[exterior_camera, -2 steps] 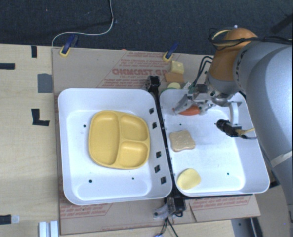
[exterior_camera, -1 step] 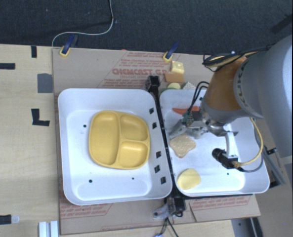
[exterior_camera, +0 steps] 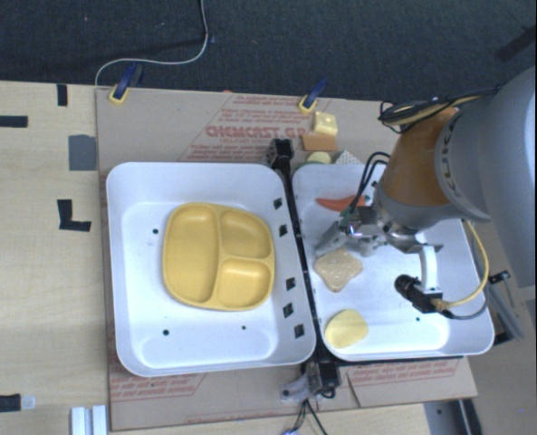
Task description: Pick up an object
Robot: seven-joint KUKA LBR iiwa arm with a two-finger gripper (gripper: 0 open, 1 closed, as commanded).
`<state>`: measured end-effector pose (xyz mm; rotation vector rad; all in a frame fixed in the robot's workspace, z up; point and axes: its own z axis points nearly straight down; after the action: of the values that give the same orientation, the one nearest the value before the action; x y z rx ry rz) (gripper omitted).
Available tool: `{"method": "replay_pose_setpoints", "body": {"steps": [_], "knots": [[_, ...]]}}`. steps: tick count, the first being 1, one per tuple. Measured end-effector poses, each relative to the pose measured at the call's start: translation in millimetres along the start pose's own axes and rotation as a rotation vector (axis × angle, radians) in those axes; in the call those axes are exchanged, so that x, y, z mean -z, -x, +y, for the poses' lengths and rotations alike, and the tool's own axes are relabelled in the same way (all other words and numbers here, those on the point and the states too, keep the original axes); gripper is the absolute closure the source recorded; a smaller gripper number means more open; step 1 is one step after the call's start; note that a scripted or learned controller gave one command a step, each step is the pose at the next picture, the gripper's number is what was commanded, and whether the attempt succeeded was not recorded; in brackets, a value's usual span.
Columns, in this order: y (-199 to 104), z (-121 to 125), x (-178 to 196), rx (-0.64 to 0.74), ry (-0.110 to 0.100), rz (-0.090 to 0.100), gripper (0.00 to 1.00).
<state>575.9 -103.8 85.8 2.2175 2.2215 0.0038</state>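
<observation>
The beige bread-like piece (exterior_camera: pixel 338 269) lies in the right bin (exterior_camera: pixel 463 333), middle-right of the frame, directly under the gripper (exterior_camera: pixel 345 236). The gripper sits low over its upper edge, likely lined up for a grasp; whether it is parted or closed, I cannot tell. A yellow round piece (exterior_camera: pixel 346 329) rests lower down. The left bin (exterior_camera: pixel 128 243) holds a yellow divided plate (exterior_camera: pixel 218 256).

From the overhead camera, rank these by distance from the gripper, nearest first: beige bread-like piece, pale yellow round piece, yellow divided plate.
1. Beige bread-like piece, right bin, just below the gripper.
2. Pale yellow round piece, right bin's near edge.
3. Yellow divided plate, in the left bin.
</observation>
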Motion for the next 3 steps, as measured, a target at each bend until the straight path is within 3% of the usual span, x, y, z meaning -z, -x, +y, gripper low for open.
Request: {"method": "replay_pose_setpoints", "body": {"steps": [3], "knots": [[-4.6, -14.7, -0.1, 0.001, -0.002, 0.002, 0.0]]}}
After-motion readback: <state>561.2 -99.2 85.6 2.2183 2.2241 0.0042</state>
